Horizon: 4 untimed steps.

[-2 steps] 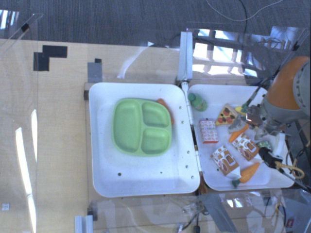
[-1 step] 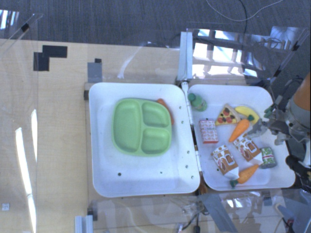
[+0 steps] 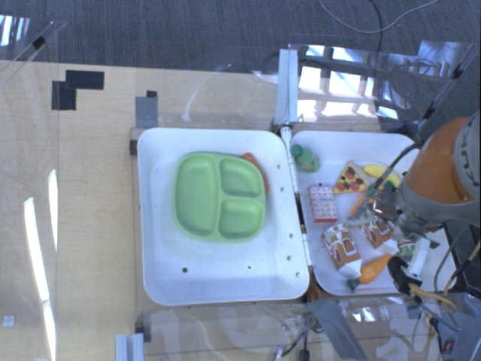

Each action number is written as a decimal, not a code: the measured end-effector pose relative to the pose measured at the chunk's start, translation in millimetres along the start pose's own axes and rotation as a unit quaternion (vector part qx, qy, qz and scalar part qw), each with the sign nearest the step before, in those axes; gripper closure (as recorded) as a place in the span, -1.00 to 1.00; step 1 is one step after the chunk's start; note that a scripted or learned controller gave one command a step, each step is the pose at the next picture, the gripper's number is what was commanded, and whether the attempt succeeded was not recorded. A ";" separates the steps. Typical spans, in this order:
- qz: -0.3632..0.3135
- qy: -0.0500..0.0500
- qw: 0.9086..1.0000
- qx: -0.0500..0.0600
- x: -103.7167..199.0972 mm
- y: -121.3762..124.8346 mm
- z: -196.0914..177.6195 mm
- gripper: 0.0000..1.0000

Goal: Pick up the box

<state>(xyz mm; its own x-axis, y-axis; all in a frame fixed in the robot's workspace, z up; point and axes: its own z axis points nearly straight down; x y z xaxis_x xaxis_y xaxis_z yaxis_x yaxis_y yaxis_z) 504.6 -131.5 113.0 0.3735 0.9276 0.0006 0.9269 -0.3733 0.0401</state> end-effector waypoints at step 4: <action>0.002 0.003 1.000 -0.005 66.5 72.7 8.3 -1.00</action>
<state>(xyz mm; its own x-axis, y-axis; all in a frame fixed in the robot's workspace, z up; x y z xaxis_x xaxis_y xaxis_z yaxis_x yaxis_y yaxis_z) 597.1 -97.1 107.6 0.3762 0.9265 0.0062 0.9253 -0.3760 0.0503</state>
